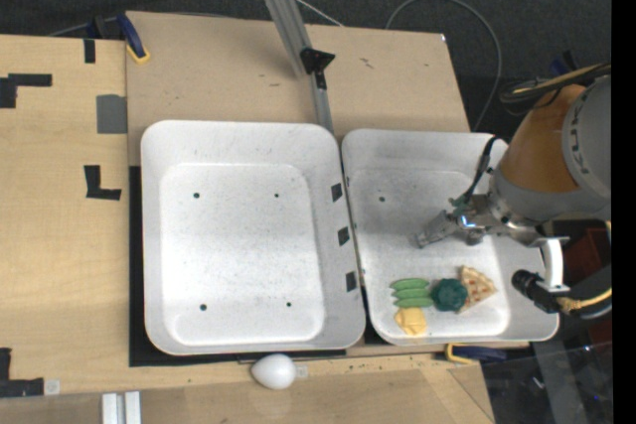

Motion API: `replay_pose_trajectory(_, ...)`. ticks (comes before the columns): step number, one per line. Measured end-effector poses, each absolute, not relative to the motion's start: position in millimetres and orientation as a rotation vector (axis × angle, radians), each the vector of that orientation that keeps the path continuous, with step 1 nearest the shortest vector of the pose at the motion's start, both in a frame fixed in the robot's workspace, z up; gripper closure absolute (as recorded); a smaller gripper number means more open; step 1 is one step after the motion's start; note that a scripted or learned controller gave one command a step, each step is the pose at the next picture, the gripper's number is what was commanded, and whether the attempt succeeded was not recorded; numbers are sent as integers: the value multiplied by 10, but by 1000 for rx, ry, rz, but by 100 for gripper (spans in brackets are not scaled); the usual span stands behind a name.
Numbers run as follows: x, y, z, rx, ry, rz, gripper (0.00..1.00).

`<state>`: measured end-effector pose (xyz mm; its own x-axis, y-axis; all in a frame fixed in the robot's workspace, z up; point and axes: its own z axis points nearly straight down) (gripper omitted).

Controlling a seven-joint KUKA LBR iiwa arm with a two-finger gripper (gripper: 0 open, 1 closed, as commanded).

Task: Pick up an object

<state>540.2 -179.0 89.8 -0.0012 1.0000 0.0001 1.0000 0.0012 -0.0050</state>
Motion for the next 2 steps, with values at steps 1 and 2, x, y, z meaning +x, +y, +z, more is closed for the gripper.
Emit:
replay_pose_trajectory(1, 5411, -1786, 1025, -2218, -2222, 3, 100)
replay_pose_trajectory(2, 5366, -1713, 1494, -2221, -2225, -2, 100)
